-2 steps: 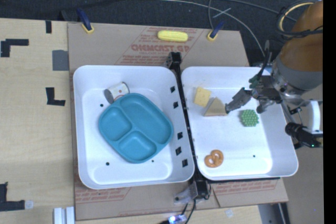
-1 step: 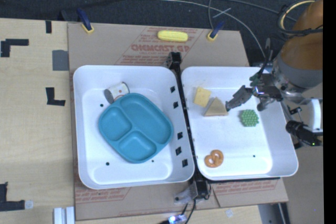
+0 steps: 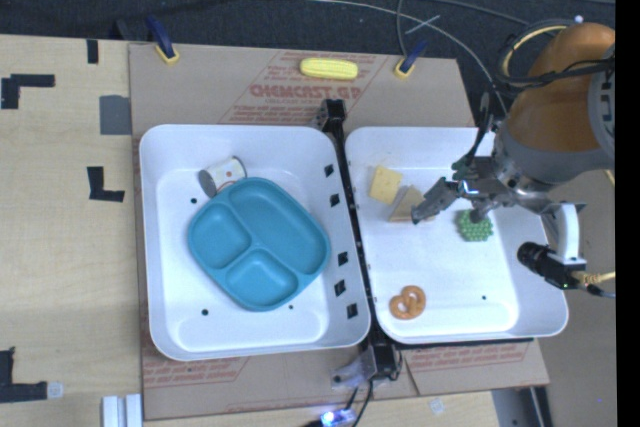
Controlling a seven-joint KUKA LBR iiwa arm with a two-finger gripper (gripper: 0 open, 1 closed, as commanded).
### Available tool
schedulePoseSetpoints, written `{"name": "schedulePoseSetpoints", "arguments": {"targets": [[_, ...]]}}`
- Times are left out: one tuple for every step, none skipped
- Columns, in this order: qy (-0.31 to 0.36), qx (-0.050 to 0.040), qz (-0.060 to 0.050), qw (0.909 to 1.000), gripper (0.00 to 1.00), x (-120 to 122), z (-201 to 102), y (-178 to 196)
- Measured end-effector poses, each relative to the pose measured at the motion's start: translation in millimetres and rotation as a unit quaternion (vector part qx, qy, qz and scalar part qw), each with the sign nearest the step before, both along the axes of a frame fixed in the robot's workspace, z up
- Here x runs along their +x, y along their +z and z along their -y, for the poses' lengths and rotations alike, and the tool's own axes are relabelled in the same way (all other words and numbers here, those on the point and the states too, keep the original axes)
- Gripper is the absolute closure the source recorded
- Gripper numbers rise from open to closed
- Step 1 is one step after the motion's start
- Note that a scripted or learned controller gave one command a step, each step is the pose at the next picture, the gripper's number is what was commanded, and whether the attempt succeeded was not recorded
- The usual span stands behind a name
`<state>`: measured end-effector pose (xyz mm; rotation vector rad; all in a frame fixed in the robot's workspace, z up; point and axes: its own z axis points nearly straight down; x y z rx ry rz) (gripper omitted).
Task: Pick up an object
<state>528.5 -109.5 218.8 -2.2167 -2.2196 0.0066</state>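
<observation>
Your gripper [image 3: 452,200] hangs spread and empty over the right bin [image 3: 535,315], between the cheese [image 3: 385,184] and broccoli [image 3: 475,226]. Descend here and you may close on bare floor, or nudge either aside.

Two bins sit side by side on a cardboard sheet [image 3: 290,85] spread over the bench, touching along their inner walls. The left bin [image 3: 160,215] holds a divided tray [image 3: 258,242] near its middle, with a small cup [image 3: 221,177] lying on its side just behind the tray's far left corner. In the right bin [image 3: 500,315], a wedge-shaped block [image 3: 385,184] lies toward the back left, a pretzel [image 3: 407,302] near the front left, and a broccoli floret [image 3: 475,226] toward the right. The gripper [image 3: 440,202] hangs over this bin between the block and the floret. Behind both bins, an ear of corn [image 3: 328,69] rests on the cardboard.
</observation>
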Motion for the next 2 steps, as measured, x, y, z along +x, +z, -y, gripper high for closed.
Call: {"name": "schedulePoseSetpoints", "arguments": {"targets": [[0.0,0.0003,-0.001,1.0,0.0,-3,-6,-63],[-0.001,0.0002,-0.001,1.0,0.0,-8,-3,-127]]}}
